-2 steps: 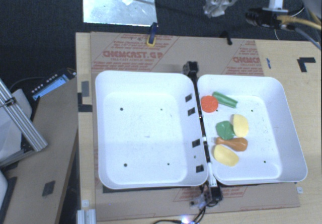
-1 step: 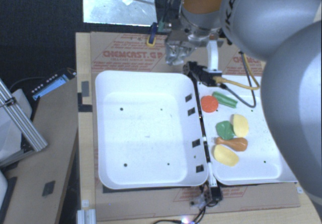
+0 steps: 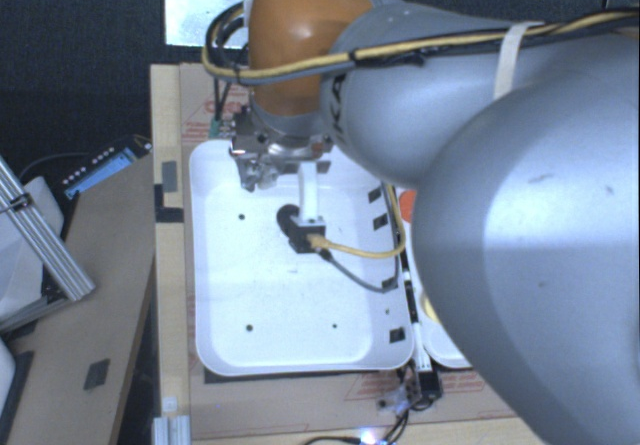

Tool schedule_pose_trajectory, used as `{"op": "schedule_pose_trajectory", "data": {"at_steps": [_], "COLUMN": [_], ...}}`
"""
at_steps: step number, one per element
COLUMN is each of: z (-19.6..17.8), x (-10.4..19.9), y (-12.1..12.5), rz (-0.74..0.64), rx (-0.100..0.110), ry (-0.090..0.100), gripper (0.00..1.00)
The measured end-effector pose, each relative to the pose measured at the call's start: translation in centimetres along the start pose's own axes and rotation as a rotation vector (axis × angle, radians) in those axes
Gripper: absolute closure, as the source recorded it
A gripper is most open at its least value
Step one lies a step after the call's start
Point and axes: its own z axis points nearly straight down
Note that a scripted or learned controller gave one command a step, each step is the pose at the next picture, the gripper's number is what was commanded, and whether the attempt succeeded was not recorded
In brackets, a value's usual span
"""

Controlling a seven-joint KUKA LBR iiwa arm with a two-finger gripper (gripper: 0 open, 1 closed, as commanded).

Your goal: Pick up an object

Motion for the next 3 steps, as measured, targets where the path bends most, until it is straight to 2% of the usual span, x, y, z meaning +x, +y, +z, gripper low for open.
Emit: {"op": "schedule_pose_trajectory", "data": {"at_steps": [1, 2, 3], "z": [-8.5, -19.2, -32.8], "x": [-0.9, -0.9, -1.4], "y": [5.8, 5.5, 0.7], "rz": [0.011, 0.009, 0.008], "rx": [-0.022, -0.022, -0.027], "ry": [0.000, 0.001, 0.004], "gripper": [1.00, 1.00, 1.00]}}
